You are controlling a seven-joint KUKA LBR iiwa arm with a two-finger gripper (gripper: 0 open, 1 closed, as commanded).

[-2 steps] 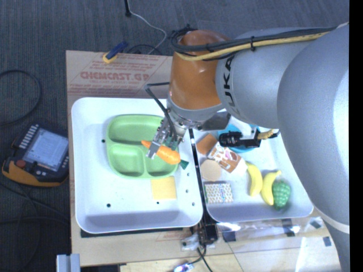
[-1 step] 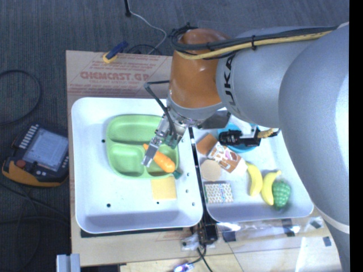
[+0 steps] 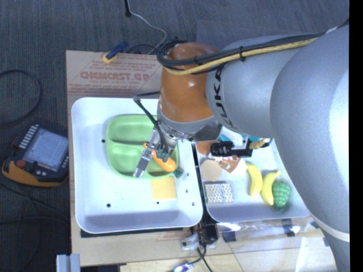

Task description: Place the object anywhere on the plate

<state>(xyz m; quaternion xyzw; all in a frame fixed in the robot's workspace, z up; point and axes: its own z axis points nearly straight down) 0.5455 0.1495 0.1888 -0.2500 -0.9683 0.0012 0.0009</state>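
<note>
- An orange object [image 3: 165, 162], small and rounded, sat at the near right edge of the green plate [image 3: 127, 137], right under the gripper's tip.
- The jaws appeared to be clenched on the orange object, which showed between the two fingers; the gripper [image 3: 160, 154] pointed down at the plate's near right corner.
- A thin grey stick-like piece [image 3: 142, 164] slanted down to the left from the gripper across the plate's near part.
- The green plate was divided into compartments and lay in the far middle of the left bin [image 3: 96, 208].
- A flat yellow square [image 3: 164, 188], like a sponge or a slice, lay on the bin floor just near of the plate, apart from the orange object.
- The arm [image 3: 272, 95], grey with an orange band [image 3: 181, 89], reached in from the right and covered much of the right bin [image 3: 249, 211].
- In the right bin lay a banana [image 3: 254, 179], a second yellow fruit [image 3: 269, 186] touching a green knobbly item [image 3: 281, 193], a patterned flat square [image 3: 219, 192] and a round tan piece [image 3: 210, 171].
- The bins rested on the table over a cardboard sheet [image 3: 108, 75] with red print.
- On the carpet to the left lay a handheld control pendant [image 3: 38, 154] with a screen.
</note>
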